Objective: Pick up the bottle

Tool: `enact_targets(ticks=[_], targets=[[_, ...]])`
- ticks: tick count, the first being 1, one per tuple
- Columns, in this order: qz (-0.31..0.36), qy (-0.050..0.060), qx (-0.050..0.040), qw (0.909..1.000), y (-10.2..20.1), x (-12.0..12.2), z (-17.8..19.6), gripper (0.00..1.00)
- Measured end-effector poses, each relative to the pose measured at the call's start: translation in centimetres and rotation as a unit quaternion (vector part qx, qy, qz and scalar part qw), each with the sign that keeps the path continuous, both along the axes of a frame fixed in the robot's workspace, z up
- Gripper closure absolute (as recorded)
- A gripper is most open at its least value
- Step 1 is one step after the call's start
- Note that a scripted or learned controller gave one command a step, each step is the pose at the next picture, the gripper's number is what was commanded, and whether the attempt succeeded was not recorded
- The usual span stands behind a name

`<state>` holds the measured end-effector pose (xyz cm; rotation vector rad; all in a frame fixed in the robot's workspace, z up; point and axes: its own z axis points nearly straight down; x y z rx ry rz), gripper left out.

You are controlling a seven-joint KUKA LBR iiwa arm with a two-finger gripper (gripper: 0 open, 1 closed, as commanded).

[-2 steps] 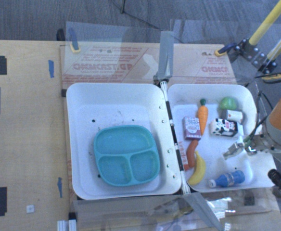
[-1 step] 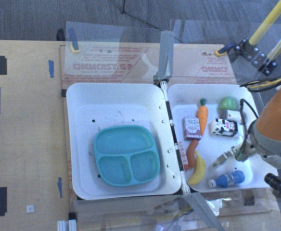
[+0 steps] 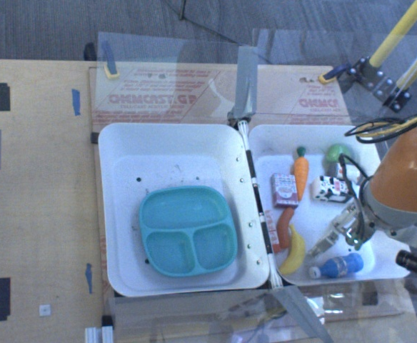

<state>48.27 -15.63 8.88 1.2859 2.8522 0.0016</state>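
Nearest the front rim of the right bin [image 3: 387, 271] lies the bottle [image 3: 338, 266], blue with a white cap, flat on its side with the cap pointing toward the divider. My gripper [image 3: 328, 242] hangs just above and beside it, fingers spread apart with nothing between them, tips slanting down toward the bin floor. Left of the bottle, against the divider, a yellow banana [image 3: 293, 254] curves along a red sausage-like piece [image 3: 285, 227]. Farther back sit a small red-and-white carton [image 3: 285, 190], a black-and-white spotted box [image 3: 332, 188], an orange carrot [image 3: 300, 175] and a green fruit [image 3: 335, 153]. In the left bin [image 3: 123, 156] rests a teal divided plate [image 3: 188, 229].
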Motion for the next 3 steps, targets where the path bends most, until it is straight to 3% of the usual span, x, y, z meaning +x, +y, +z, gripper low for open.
enact_targets(ticks=[1,2,3], targets=[[-0.246,0.004,0.0033,0.9694,-0.7,-0.3,1.1,0.0],[-0.446,0.002,0.0091,0.895,-4.8,0.1,0.0,0.0],[-0.331,0.001,0.0029,0.9438,-4.3,-0.1,-0.1,0.0]])
